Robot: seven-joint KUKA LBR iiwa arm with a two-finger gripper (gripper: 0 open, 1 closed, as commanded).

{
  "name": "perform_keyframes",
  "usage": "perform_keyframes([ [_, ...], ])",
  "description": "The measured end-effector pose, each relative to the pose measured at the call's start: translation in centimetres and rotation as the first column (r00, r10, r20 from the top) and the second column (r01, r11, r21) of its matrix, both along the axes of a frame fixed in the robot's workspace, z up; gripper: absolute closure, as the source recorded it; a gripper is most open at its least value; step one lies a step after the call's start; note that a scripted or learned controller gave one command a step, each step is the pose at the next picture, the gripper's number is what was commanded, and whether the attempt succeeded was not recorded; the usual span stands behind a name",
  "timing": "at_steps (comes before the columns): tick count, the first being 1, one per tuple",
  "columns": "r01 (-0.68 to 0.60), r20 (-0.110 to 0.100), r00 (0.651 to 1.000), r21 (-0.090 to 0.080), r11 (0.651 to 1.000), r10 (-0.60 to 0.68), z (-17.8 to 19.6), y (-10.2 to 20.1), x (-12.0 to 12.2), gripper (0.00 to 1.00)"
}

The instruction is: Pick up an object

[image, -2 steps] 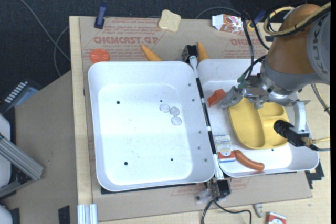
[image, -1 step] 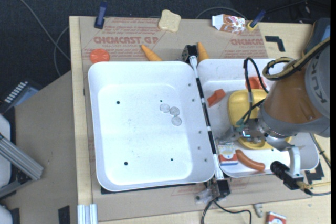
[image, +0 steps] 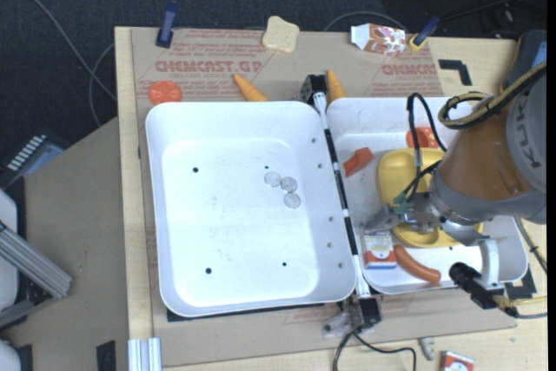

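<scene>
The claw (image: 401, 217) hangs over one sausage (image: 415, 264); two bins (image: 174, 143).

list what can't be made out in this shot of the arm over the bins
- The gripper: in the camera view the arm's grey wrist hangs over it, so its state cannot be read.
- The yellow toy in the right bin: its right part is behind the arm.
- Right bin's far side: covered by the arm.
- Three small round things in the left bin: too small to identify.
- Small carton: label too small to read.
</scene>
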State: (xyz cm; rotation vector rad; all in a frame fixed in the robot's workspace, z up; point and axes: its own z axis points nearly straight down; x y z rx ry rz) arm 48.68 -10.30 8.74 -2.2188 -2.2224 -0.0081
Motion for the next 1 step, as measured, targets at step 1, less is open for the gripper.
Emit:
perform_keyframes([
  [1,-0.003,0.002,1.000,0.005,1.000,0.003,1.08,0.32,0.14,1.00],
])
